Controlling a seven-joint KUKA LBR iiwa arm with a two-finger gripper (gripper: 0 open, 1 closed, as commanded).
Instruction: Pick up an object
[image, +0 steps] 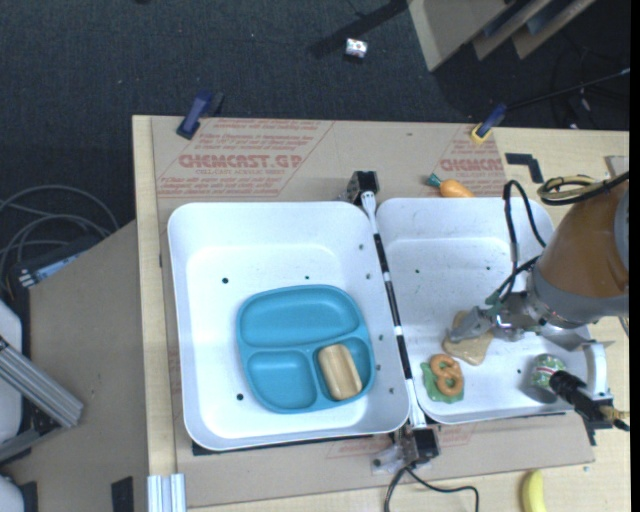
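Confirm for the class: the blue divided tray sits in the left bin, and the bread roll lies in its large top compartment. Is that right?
Not quite. The camera view shows the blue divided tray in the left bin, but the bread roll lies in the tray's small lower right compartment, not the large top one.

I see two shallow white bins side by side on the bench: the left bin (200, 300) holds a blue divided plate (300, 340) with a tan bread-like roll (340, 370) in its lower right compartment. In the right bin (440, 240), my arm (590, 260) reaches in from the right, its gripper (478, 328) low over a tan flat piece (473, 347); whether the fingers grip it I cannot tell. Just below that piece lies a green-and-orange pretzel-shaped toy (443, 377), and a small round greenish object (545, 372) sits near the bin's right wall, under the arm.
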